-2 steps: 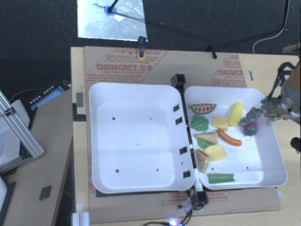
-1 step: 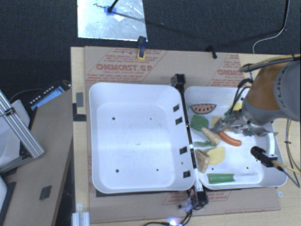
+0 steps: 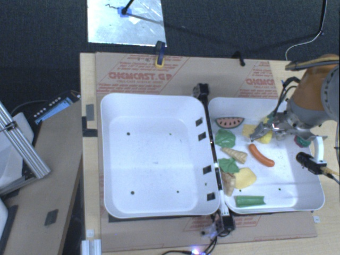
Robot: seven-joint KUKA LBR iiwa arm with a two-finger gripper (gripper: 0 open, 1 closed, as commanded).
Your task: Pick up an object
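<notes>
The right bin (image 3: pixel 305 193) holds several toy foods: a watermelon slice (image 3: pixel 229 122), a green leafy piece (image 3: pixel 224 138), a pale corn-like piece (image 3: pixel 235 153), a red sausage (image 3: pixel 261 154), a second green piece (image 3: pixel 229 165), a yellow piece (image 3: pixel 245 177) and a green bean-like stick (image 3: pixel 249 200). My gripper (image 3: pixel 261 134) reaches in from the right and hangs low over a yellow object (image 3: pixel 249 132) near the bin's upper middle. Its fingers point left, close to that object. Whether anything sits between them is hidden.
The left bin (image 3: pixel 154 153) stands beside the right one, with black clips (image 3: pixel 202 136) along the shared wall. A teal object (image 3: pixel 303 141) lies near the right bin's right edge under the wrist. Cardboard lies under both bins.
</notes>
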